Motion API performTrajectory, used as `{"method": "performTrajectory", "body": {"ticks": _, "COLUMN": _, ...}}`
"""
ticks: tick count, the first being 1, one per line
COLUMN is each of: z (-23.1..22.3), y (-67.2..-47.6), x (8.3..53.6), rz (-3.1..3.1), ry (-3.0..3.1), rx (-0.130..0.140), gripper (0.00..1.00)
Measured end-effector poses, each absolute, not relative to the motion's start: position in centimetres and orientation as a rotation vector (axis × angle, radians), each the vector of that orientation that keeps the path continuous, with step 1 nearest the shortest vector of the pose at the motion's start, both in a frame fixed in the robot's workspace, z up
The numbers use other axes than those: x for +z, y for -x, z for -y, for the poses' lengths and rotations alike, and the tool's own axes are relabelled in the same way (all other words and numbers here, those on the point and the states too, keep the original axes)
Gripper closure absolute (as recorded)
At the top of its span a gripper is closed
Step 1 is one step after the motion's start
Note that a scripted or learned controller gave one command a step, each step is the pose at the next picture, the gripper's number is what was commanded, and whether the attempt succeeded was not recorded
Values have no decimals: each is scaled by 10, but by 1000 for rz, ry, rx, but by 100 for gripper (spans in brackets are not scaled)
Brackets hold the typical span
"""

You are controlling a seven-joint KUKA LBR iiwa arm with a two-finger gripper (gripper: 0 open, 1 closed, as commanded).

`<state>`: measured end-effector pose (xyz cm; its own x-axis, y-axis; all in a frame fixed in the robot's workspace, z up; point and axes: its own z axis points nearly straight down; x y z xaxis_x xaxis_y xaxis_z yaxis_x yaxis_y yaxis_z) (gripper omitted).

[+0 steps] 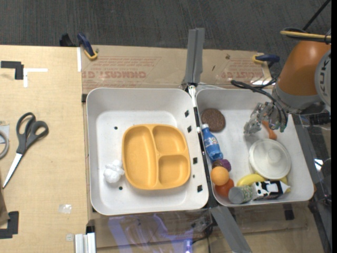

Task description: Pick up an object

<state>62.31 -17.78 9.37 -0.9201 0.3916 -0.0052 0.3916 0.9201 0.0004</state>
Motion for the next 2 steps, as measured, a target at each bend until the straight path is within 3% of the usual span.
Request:
{"method": "performTrajectory", "body": {"ticks": 1, "z": 114, "y": -644, "x": 93, "rz": -3019, "ry": -853, "rx": 0, "gripper": 100}}
{"method": "performTrajectory", "body": {"ticks": 2, "z": 96, "y": -651, "x": 93, "rz": -2962, "ry": -1033, "rx": -1, "gripper": 100}}
